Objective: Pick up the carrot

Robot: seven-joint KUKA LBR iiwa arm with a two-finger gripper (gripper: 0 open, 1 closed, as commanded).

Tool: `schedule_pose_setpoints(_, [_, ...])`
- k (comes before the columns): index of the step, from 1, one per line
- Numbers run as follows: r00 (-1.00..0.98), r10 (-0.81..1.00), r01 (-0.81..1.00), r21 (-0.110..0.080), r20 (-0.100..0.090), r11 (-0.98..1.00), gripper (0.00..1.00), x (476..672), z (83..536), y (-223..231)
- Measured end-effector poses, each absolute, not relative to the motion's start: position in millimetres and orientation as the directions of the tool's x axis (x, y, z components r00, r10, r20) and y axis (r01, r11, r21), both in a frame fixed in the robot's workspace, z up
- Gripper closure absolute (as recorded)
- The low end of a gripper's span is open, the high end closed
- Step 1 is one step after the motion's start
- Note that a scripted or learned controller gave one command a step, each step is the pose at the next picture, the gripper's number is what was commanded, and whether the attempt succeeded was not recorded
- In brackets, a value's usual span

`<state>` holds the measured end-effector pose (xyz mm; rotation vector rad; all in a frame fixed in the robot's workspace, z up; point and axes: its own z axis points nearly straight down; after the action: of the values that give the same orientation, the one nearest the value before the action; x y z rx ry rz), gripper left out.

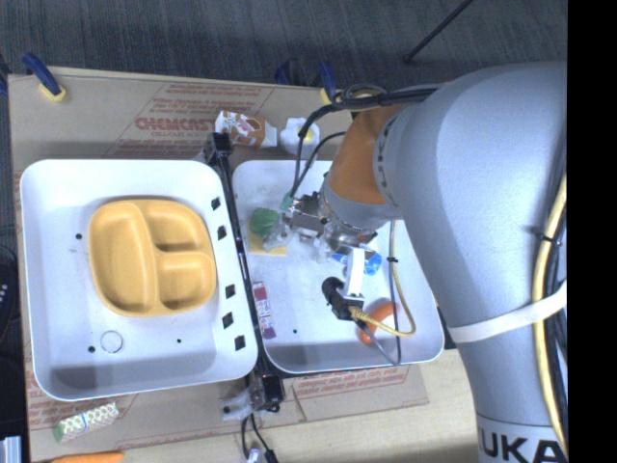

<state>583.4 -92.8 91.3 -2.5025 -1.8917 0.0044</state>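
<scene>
From where I stand, the hand hangs low inside the right bin, up near that bin's ten o'clock corner, and I cannot tell how it is set, because the wrist and its cables hide the working end. Just off it, at nine o'clock, sit a green lump and a yellow bit that could easily be taken for the target.

The carrot seems to be the orange thing at the hand's five o'clock, low in the same bin, partly hidden by a black fitting and a yellow cable that loops across it. A blue scrap lies between the hand and the orange thing.

My worry is plain: the hand is nearer the green lump than the carrot, so a descent here would likely catch the wrong item or nothing. If it swings toward five o'clock, the dangling cable could nudge the carrot against the bin wall, where a grip is awkward. The bulky arm also shades that corner, which makes aiming harder.

Out at nine o'clock, the left bin carries a yellow tray; both bins rest on the cardboard-covered worktop.
</scene>
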Motion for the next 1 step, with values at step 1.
schedule_pose_setpoints(1, [0.119,0.993,0.993,-0.001,0.000,-0.119,0.00,656.9,192.8,-88.7])
